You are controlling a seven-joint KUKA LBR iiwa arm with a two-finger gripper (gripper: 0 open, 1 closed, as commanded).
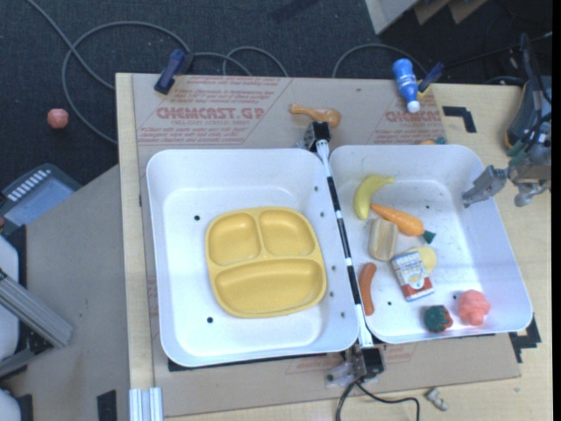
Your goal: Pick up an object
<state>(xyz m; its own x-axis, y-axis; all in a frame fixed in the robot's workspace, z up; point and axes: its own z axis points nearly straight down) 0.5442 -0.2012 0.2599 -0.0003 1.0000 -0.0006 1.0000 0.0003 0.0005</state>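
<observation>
Jaws point(502, 188) hover at the right bin's point(501, 251) far right rim; spread cannot be told. Banana point(369, 194) and carrot point(400, 219) lie well left of them; pink ball point(473, 306) below.

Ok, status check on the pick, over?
Gripper at right bin's right rim, holding nothing. Banana, carrot untouched in the bin. Nothing blocking them.

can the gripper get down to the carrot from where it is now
Probably yes. The gripper sits over the right bin's right rim, and the carrot lies on top, between the banana and a beige block. Nothing covers it, though those neighbours crowd its sides.
</observation>
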